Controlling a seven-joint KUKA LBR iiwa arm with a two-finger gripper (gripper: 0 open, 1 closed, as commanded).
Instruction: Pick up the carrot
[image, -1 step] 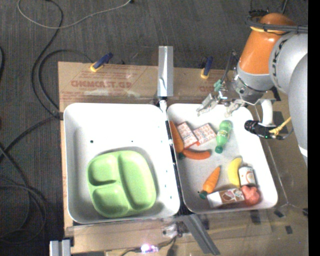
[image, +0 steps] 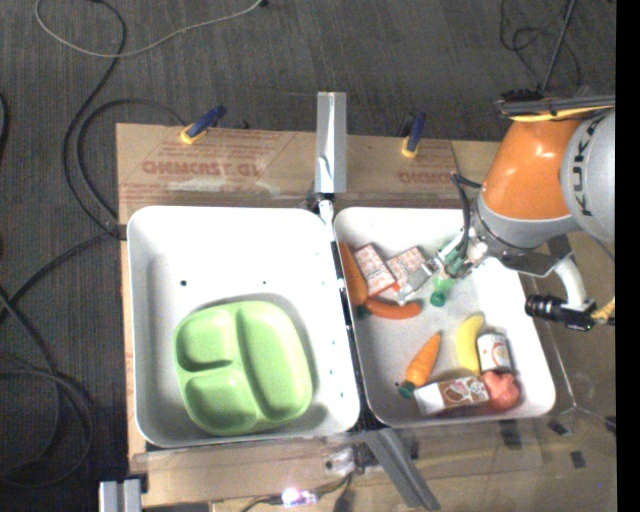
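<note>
Carrot first: the small orange plastic carrot with a green stub end lies slantwise on the floor of the right-hand shallow white bin, toward its near half, green end pointing down and left. Just to its right stands a yellow plastic banana, close beside it but apart. Below the carrot's green end a flat white-and-brown carton lies near the bin's front wall, with a red rounded toy at its right end and a small white-and-orange can above that.

The two-finger gripper hangs over the upper middle of the same bin, under the grey and orange arm that reaches in from the right. Whether it is open or closed cannot be told. The carrot lies well apart from the gripper, below it and slightly left, nearer the camera.

Beside the gripper's left lie two red-and-white printed packets, a red-orange sausage-shaped toy below them, and a small green knob-like piece. The left white bin holds a light green divided plastic tray.
</note>
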